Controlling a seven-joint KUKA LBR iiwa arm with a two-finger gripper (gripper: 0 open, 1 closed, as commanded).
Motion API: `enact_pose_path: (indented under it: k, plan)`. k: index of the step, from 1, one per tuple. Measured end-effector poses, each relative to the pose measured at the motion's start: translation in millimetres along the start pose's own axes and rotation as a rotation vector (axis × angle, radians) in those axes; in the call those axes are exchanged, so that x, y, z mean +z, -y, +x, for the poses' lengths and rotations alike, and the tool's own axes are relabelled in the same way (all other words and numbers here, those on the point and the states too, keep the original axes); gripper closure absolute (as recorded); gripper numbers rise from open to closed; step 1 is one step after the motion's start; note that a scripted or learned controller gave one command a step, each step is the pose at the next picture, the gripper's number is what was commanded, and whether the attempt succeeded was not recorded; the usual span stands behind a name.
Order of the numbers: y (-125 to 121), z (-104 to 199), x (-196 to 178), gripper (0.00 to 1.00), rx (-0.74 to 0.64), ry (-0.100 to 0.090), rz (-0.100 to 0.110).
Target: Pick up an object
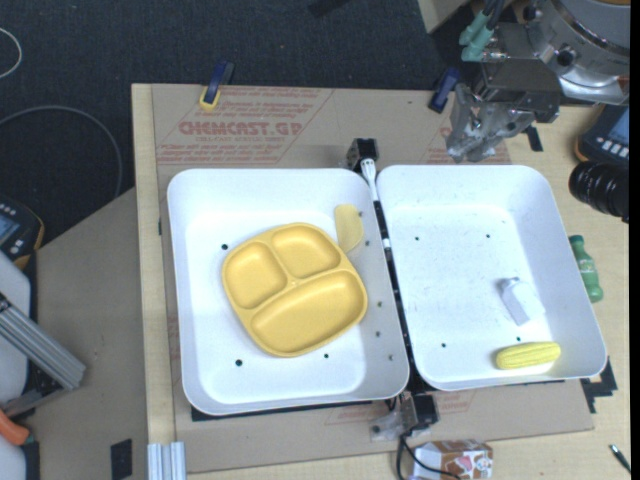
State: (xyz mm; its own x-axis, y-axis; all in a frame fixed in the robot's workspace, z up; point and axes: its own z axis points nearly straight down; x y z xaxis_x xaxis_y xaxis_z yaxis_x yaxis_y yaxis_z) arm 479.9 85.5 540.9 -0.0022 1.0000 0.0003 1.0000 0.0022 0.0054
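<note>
Gripper [478,140] hovers above the right bin's [560,203] far rim.
Finger state: can't tell; corn cob [527,355] lies inside, well apart.

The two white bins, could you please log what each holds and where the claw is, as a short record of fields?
left bin: yellow divided plate; pale yellow piece by its right wall
right bin: small grey object; yellow corn cob near the front corner
claw: above the bench behind the right bin, holding nothing visible
green object: on the bench, right of the right bin
</note>
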Motion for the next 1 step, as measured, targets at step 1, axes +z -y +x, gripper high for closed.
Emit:
enact_pose_path:
  k: [1]
  plan:
    - [1.8,-18.0,91.7,1.0,0.006,0.003,0.016]
